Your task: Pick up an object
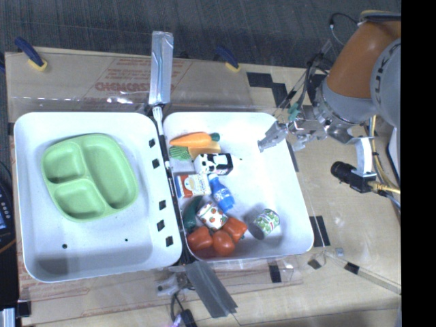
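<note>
1. The task names no single object, so any toy in the right bin (289, 182) will do. They lie crowded along its left wall: a toy carrot (196, 140) at the top, a black-and-white cow figure (214, 162) just below it, then a small carton (193, 184), a blue bottle (221, 196), and a round white piece with red and green marks (212, 216).
2. At the near end sit red tomato-like pieces (208, 240) with an orange one (235, 227) touching them, and a small green-labelled can (264, 222) lying on its side just to their right, a little apart from the heap.
3. The gripper (271, 137) hangs over the upper right corner of this bin, near the rim and well apart from every toy. Nothing lies between its fingers. Whether they are spread or closed I cannot tell; they show as a small grey tip at this slant.
4. The arm (361, 60), grey with its orange band, reaches in from the right, with cables running along the wrist.
5. As I judge it, the pick has not begun: no object is lifted or touched, and all rest on the bin floor. What is left is the whole job: travel across to a toy, descend, close, and lift.
6. The can looks the easiest target, as it stands free of its neighbours; the toys in the heap touch one another and may get in the way of a grasp.
7. The left bin (34, 237) holds a green divided plate (88, 176). A silver bar (161, 67) stands above the seam between the bins.
</note>
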`<state>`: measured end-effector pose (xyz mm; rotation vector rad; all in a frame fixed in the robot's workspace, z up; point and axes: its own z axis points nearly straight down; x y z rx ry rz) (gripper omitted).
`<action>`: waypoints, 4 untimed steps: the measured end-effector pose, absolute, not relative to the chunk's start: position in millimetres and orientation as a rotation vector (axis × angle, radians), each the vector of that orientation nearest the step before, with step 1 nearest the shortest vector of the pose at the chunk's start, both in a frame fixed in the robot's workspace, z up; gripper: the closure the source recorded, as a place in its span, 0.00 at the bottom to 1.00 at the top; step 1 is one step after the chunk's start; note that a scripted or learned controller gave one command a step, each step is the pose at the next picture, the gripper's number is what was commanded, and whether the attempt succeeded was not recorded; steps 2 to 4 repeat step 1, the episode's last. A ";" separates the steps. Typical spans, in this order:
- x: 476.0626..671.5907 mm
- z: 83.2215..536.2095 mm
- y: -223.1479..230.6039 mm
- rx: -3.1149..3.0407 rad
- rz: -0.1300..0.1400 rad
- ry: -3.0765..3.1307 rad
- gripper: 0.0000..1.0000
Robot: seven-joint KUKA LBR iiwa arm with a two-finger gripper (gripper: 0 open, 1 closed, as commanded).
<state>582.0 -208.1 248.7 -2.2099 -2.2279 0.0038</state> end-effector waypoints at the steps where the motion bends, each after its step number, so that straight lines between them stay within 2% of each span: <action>1: 618.0 144.8 -140.0 -2.296 0.005 -2.136 0.00; 4: 618.0 144.8 -140.0 -2.296 0.005 -2.136 0.00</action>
